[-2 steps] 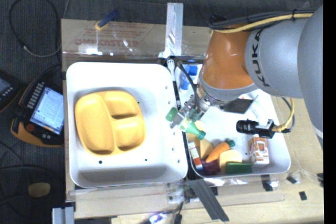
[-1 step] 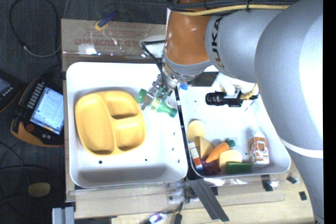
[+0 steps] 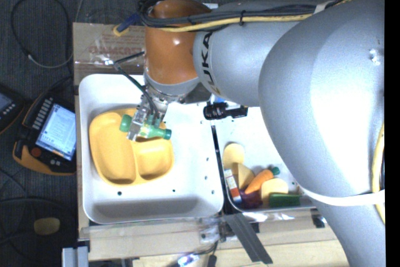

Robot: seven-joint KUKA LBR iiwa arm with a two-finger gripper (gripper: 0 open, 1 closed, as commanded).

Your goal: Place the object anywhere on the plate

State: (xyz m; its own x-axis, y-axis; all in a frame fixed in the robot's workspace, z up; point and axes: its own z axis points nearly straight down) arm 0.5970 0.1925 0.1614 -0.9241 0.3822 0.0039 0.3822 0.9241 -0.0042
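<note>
A yellow divided plate (image 3: 119, 156) lies in the left bin (image 3: 150, 203). A small green bottle (image 3: 150, 130) lies on its side over the plate's upper right part, with a green cap at each visible end. My gripper (image 3: 145, 120) reaches down from the orange wrist band (image 3: 172, 40) and its fingers sit around the bottle, shut on it. The bottle looks to be touching or just above the plate's rim; I cannot tell which.
The right bin (image 3: 250, 134) holds several toy foods at its lower part: a pale round piece (image 3: 233, 154), an orange carrot (image 3: 259, 180), a green piece (image 3: 284, 199). My large grey arm covers most of the right side. A teach pendant (image 3: 53, 134) lies left of the bench.
</note>
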